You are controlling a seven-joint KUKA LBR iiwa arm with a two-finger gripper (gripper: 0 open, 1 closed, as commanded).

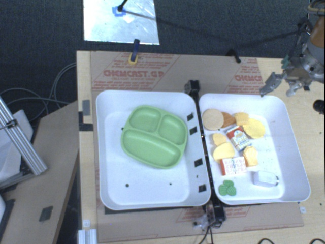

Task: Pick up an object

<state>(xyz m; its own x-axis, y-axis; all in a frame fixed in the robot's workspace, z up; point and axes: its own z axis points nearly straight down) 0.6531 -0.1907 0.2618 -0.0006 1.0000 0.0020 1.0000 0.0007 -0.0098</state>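
The right bin (289, 136) holds several toy food pieces: a round tan cookie (213, 119), a yellow piece (254, 127), a red and white packet (238, 138), a yellow wedge (223, 151), a red and white box (233, 165), a white object (265, 178) and a green broccoli (227, 188). My gripper (281, 88) hangs above the bin's far right corner, open, with nothing between its fingers. It is well clear of the food pile, up and to the right of it.
The left bin (109, 187) holds a green divided plate (154, 136). Black clips run along the divider (199, 146) between the bins. A shiny sheet (121, 14) lies beyond the bench. An aluminium frame (18, 141) stands at the left.
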